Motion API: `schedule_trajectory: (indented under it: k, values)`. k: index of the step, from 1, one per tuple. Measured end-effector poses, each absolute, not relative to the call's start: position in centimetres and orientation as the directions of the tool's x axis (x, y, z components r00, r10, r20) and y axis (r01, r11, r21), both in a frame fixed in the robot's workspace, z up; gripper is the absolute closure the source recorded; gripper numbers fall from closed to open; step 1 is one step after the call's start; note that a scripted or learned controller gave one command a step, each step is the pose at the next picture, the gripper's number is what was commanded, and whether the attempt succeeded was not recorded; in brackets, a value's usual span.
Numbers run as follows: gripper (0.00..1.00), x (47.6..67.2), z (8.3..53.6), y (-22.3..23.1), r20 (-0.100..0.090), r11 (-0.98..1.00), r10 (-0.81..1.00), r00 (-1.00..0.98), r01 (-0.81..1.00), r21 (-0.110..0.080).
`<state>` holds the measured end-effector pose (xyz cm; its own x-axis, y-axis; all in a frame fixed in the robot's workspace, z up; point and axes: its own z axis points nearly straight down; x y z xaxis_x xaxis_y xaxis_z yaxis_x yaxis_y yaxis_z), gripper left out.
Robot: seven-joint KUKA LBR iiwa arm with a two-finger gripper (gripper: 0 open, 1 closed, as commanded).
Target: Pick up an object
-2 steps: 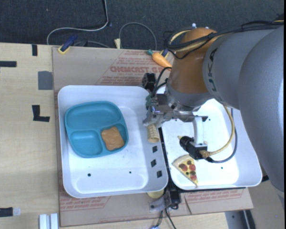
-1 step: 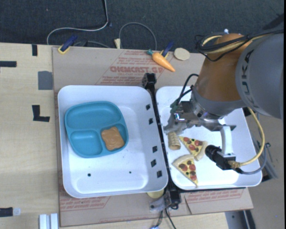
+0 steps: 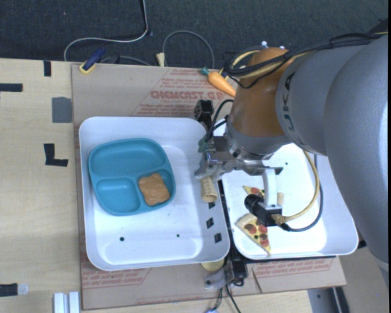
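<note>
My gripper [image 3: 207, 169] hangs over the ridge between the two white bins, at the end of the grey arm with its orange band [image 3: 260, 103]. Just below it, a small tan ribbed cylinder [image 3: 209, 189] lies or hangs at the ridge; whether it is held is unclear. In the left bin [image 3: 143, 250] lies a blue divided plate [image 3: 127, 168], and a brown toast-like piece [image 3: 154, 189] sits in its lower right compartment. The right bin [image 3: 313, 240] has a toy pizza slice [image 3: 255, 232] near its front left and a small yellow-red piece [image 3: 253, 191] above it.
An orange carrot-like toy [image 3: 220, 81] lies on the cardboard behind the bins. Cables [image 3: 300, 214] loop from the wrist over the right bin. The arm's bulk covers much of the right bin. A yellow object [image 3: 212, 264] pokes out under the left bin's front edge.
</note>
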<state>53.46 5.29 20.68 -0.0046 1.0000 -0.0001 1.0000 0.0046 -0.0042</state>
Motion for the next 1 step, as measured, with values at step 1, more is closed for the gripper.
schedule_trajectory:
  k: [1]
  values:
    - [1.00,51.50,21.88,7.53,0.001,0.004,1.000,-0.004,1.000,-0.003]
